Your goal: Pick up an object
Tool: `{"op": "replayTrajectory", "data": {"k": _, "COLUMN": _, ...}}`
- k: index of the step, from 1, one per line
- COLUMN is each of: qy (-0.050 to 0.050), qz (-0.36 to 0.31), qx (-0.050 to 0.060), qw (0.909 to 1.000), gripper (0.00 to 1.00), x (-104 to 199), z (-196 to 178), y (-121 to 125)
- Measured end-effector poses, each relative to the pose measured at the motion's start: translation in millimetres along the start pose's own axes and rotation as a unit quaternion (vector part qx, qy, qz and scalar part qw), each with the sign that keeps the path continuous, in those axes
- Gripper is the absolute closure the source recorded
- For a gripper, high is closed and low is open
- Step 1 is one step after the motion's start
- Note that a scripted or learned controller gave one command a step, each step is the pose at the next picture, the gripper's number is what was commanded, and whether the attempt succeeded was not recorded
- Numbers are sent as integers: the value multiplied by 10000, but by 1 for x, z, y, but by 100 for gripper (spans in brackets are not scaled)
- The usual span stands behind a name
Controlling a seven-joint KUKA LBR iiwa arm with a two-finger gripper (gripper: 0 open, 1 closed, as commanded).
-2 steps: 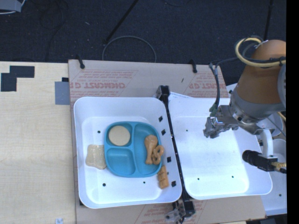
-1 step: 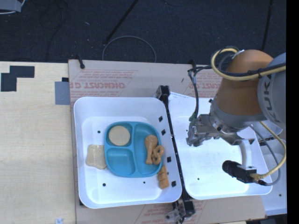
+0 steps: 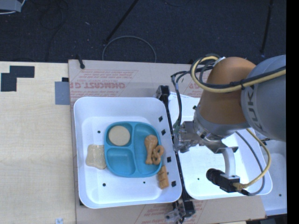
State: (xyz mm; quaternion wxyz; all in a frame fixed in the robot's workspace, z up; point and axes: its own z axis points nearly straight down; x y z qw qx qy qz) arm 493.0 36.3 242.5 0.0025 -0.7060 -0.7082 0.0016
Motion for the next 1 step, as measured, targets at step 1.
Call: {"op": "replayTrajectory", "data": {"k": 1, "qy": 4, "qz": -12, "qx": -3, "qw": 10000, "gripper": 100, "x": 59, "z": 0, "y": -10}}
